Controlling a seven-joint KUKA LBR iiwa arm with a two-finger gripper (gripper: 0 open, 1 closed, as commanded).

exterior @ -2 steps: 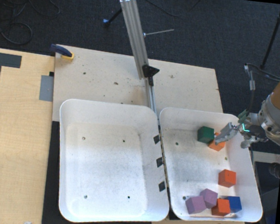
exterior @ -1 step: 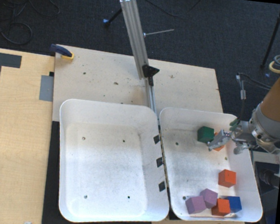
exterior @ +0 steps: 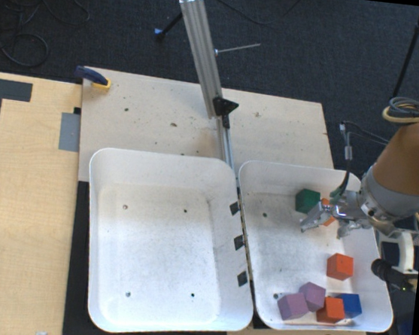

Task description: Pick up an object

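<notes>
The right bin holds several blocks. A green block lies near its back, and an orange-red cube sits toward its right side. In the front right corner two purple blocks, an orange block and a blue block are clustered together. My gripper hangs low over the bin just right of and in front of the green block. Its two grey fingers are spread apart and open. A small orange bit shows up between them near the palm; what it is cannot be made out.
The left bin stands beside the right one, with black clips along the shared rim. A slanted aluminium rail rises behind the bins. The arm's orange band looms over the right bin's far right edge.
</notes>
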